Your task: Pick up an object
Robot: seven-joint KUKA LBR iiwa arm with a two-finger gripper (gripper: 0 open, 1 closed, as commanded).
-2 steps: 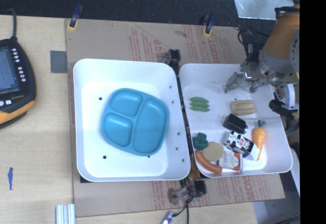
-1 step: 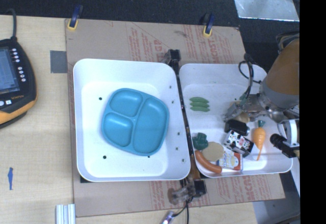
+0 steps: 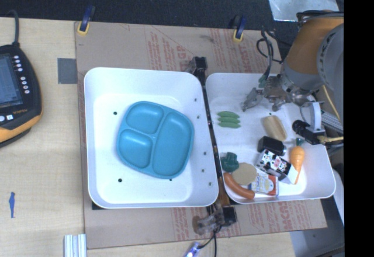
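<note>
Gripper (image 3: 261,98) with fingers spread, holding nothing, above right bin (image 3: 234,87)'s far end; toys clustered nearer, tan piece (image 3: 274,127) closest; likely risk: closing on bare floor.

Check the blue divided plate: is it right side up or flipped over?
Right side up. The blue divided plate lies in the left bin with its three recessed compartments facing the camera.

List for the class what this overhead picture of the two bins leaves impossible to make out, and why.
- Gripper, camera view: small and dark, so whether it grips anything is unreadable.
- Pile at the right bin's near corner: items overlap; the hot dog is partly covered.
- Black-and-white object: too small to identify.
- Teach pendant: cut off by the left edge.
</note>
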